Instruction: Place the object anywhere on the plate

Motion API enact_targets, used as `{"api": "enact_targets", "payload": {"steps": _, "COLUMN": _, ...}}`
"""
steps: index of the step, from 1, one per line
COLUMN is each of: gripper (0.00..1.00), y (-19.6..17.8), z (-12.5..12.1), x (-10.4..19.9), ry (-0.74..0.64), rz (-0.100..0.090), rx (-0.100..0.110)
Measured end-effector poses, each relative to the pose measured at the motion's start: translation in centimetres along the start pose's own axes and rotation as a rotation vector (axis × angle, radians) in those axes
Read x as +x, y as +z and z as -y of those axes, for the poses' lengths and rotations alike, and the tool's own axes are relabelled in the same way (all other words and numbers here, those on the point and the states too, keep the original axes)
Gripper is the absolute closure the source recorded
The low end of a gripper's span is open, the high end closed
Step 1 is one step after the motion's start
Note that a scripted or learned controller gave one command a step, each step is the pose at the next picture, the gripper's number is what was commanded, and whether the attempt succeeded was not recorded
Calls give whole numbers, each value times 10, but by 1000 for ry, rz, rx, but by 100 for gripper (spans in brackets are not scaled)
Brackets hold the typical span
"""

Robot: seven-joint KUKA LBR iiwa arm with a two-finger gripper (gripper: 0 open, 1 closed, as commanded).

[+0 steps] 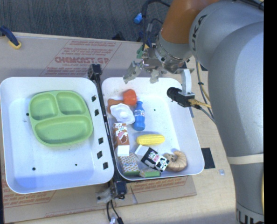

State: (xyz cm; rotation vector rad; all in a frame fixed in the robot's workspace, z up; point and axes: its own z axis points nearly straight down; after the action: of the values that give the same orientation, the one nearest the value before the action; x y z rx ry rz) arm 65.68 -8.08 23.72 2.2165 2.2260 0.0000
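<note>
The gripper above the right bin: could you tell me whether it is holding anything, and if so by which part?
Nothing is held. The gripper hangs open above the far edge of the right bin, with nothing between its fingers.

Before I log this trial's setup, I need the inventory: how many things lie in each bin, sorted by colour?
Left bin:
Green plate: 1

Right bin:
Orange item: 1
White item: 1
Blue bottle: 1
Yellow corn: 1
Brown carton: 1
Black-and-white carton: 1
Tan croissant: 1
Green block: 1
Patterned packet: 1

Total: 10
</note>
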Motion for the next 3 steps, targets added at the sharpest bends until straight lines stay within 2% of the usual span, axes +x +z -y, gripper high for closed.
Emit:
{"api": "enact_targets", "payload": {"steps": 1, "gripper": 0, "y": 3, "z": 0, "x": -35, "ry": 0, "rz": 1, "rx": -1}}
{"api": "enact_targets", "payload": {"steps": 2, "gripper": 0, "y": -86, "z": 0, "x": -45, "ry": -2, "rz": 1, "rx": -2}}
{"api": "enact_targets", "payload": {"steps": 3, "gripper": 0, "y": -147, "z": 0, "x": -62, "ry": -1, "rz": 1, "rx": -1}}
